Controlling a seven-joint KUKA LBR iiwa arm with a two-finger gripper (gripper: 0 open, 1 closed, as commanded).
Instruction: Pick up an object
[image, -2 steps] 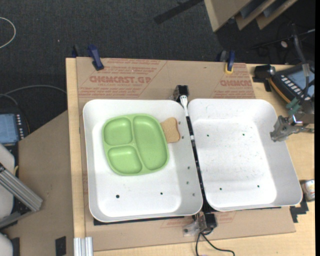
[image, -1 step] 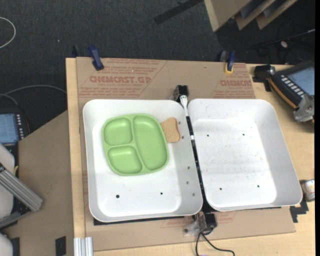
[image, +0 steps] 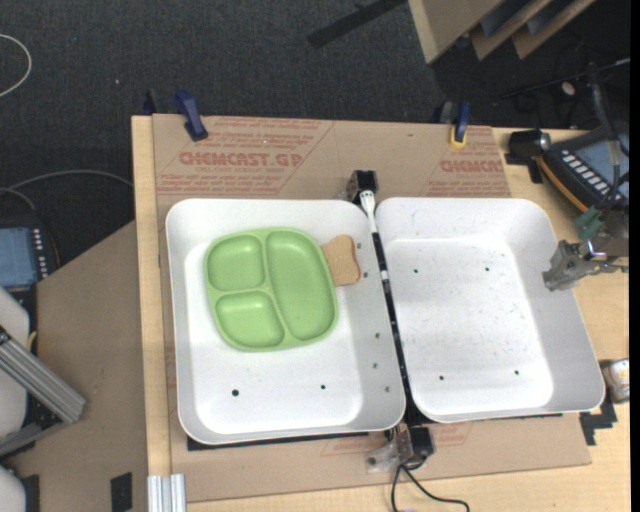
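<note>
Left bin holds green plate and tan piece

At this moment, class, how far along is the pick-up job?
Nothing looks done yet. The green divided plate and the tan slab beside it lie in the left bin. The gripper sits at the right bin's right rim. Reaching and grasping remain.
</note>
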